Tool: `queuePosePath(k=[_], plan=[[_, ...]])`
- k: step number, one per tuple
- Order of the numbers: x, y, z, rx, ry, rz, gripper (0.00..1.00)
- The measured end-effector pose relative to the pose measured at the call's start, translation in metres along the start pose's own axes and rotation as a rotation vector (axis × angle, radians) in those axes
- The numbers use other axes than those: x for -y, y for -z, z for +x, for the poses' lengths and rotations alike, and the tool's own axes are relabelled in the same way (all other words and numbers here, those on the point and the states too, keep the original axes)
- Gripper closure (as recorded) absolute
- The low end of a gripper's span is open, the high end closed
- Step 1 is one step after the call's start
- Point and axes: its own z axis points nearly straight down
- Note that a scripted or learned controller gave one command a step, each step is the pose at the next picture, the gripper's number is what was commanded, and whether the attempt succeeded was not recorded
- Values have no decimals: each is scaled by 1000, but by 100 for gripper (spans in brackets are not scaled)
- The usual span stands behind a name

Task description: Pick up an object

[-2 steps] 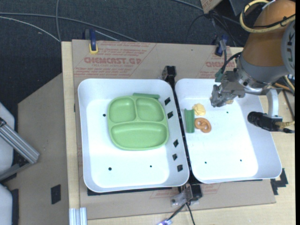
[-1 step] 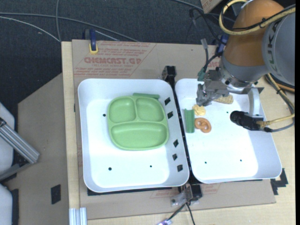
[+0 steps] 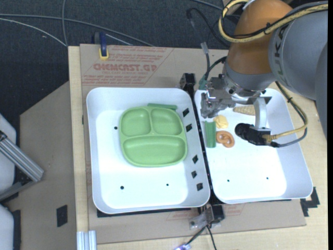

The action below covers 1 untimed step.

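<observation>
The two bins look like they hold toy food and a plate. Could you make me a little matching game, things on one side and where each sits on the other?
Things:
1. plate
2. green stick
3. pretzel
4. tool

Places:
A. right bin, against its left wall
B. middle of the left bin
C. above the top left part of the right bin
D. right bin, just right of the green stick

Pairs: 1-B, 2-A, 3-D, 4-C
</observation>
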Motion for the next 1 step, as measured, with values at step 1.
queuePosePath(k=[1], plan=[[-9,-8,42,0,0,-2,100]])
